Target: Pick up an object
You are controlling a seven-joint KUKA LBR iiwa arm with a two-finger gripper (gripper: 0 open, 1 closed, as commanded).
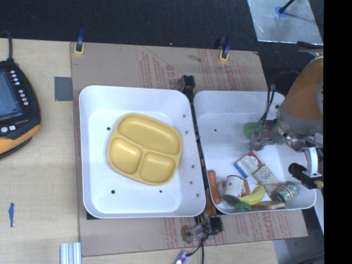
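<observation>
My pincer (259,139) is low in the right bin (220,106), near a green thing (251,128), and I cannot tell how it is set.

The things I could pick sit in a pile at the near corner: a little box (248,164), a white cup (233,186), a banana (254,194), a carrot (213,185). They touch, so I might bump one and grab none. The bin wall is close there. The far part of the bin floor has more room. The yellow tray (145,148) lies alone in the left bin (93,147).
</observation>
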